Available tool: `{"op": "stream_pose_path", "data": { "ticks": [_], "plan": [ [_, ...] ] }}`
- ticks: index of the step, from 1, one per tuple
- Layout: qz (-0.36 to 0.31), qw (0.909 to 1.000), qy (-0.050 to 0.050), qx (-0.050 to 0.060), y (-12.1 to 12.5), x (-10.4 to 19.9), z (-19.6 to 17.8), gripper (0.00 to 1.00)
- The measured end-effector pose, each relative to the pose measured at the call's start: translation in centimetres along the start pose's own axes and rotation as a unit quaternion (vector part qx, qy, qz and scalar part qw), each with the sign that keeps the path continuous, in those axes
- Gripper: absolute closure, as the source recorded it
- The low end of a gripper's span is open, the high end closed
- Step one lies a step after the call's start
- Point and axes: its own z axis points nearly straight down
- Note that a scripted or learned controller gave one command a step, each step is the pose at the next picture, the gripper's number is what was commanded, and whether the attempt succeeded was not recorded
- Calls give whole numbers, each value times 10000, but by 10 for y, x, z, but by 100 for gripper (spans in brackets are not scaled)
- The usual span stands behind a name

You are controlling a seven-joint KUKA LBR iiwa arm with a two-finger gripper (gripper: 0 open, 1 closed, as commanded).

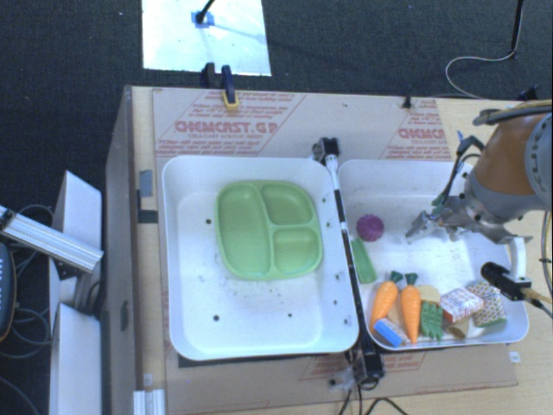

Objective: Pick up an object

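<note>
so, your gripper [421, 225] hangs in the right bin [393, 176], toward its 3 o'clock side, and i cannot tell how it stands. the nearest pick looks to be the purple ball [370, 226], just at the gripper's 9 o'clock, lying free on bare white floor near the divider. it is small, round and matte, with no long axis to line up on. the two carrots [397, 302] crowd the 6 o'clock rim with other toys.

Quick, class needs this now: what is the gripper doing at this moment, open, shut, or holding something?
Gripper: cannot be told from this view; it hangs over the right bin, near the purple ball, with nothing seen in it.
</note>
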Motion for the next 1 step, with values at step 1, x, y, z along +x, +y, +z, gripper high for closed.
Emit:
{"op": "stream_pose_path", "data": {
  "ticks": [1],
  "plan": [
    [7,10000,-3,13,-20,84,11,0]
  ]
}}
